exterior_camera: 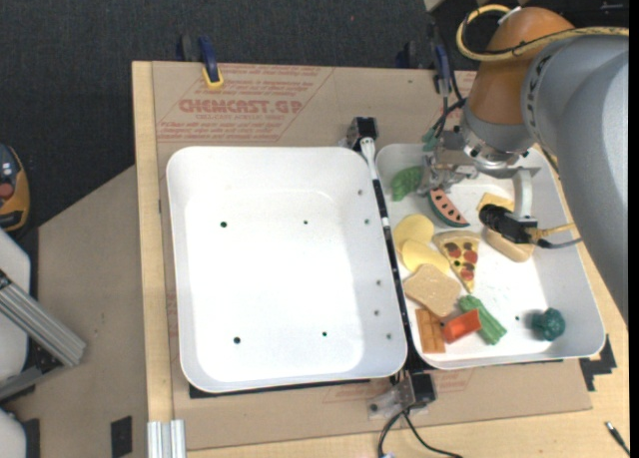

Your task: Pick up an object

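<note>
Nothing had been picked up yet, tbh. The tool was lowered over the right bin, near the watermelon slice; its state couldn't be told. Everything was left lying inside.

One fixed camera looks slantwise down on both bins.

1. I am seeing two shallow white plastic bins: the left bin is showing four dark dots.
2. In the right bin, a red, green-rimmed toy watermelon slice is showing black seeds.
3. A dark green round toy and a tan bread slice are lying there.
</note>
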You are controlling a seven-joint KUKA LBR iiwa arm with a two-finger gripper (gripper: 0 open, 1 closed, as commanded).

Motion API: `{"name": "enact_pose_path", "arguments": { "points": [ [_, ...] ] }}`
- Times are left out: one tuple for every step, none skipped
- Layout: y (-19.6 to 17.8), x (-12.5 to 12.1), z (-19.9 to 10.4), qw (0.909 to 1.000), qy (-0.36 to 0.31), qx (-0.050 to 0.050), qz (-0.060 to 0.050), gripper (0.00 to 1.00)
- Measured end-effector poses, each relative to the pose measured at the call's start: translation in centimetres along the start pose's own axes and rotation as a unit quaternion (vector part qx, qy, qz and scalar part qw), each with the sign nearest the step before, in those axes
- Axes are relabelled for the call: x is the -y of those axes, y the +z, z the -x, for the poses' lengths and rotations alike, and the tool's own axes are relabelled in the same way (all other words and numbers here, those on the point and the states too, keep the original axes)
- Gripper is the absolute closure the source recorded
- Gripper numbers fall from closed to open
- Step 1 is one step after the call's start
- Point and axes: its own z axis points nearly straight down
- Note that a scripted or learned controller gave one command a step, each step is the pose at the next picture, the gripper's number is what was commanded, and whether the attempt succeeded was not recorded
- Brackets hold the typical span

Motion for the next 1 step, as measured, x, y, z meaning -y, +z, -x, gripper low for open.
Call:
{"name": "enact_pose_path", "arguments": {
  "points": [
    [0.88,-0.08,0.3,1.0,0.0,0.0,0.001,1.0]
  ]
}}
